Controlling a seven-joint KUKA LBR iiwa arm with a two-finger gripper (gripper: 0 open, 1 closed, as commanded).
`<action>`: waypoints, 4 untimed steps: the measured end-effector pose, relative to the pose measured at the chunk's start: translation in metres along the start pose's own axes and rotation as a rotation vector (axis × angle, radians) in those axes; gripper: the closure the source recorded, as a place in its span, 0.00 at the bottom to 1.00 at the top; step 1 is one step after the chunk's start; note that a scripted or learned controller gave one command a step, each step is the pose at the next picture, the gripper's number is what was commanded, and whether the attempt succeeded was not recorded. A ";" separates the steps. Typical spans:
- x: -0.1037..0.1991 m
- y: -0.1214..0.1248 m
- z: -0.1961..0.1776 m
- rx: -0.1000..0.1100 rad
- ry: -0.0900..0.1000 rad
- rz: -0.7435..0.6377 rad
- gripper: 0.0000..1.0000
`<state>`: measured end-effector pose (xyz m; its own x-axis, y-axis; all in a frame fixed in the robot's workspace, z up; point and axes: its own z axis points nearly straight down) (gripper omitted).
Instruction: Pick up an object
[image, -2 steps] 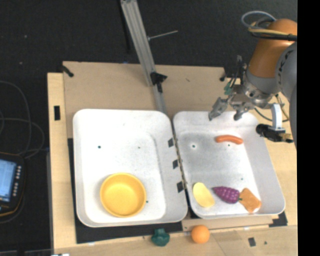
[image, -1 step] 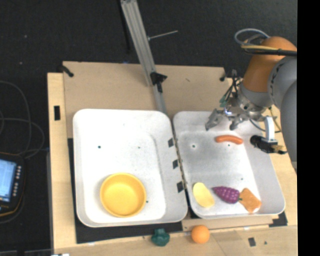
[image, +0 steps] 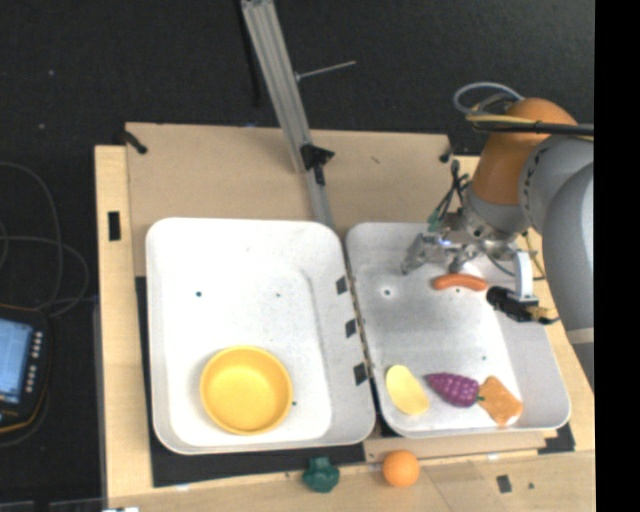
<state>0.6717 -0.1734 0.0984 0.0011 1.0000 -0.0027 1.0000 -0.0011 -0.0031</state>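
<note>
My gripper hangs over the far part of the right bin, open, with nothing between its fingers. Just to its right and a little nearer lies a small orange-red sausage on the bin floor, apart from the fingers. At the near edge of the same bin sit a pale yellow piece, a purple grape bunch and an orange chunk in a row. A yellow bowl rests in the near part of the left bin.
An orange ball and a small green object lie on the bench in front of the bins. A slanted metal pole rises behind the bins' shared edge.
</note>
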 end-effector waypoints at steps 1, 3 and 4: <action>-0.001 0.002 -0.015 -0.009 -0.003 -0.001 1.00; 0.000 0.013 -0.115 -0.007 0.002 -0.004 1.00; 0.006 0.014 -0.173 -0.006 0.001 -0.004 1.00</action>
<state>0.6860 -0.1668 0.2717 -0.0032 1.0000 -0.0014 1.0000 0.0032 0.0024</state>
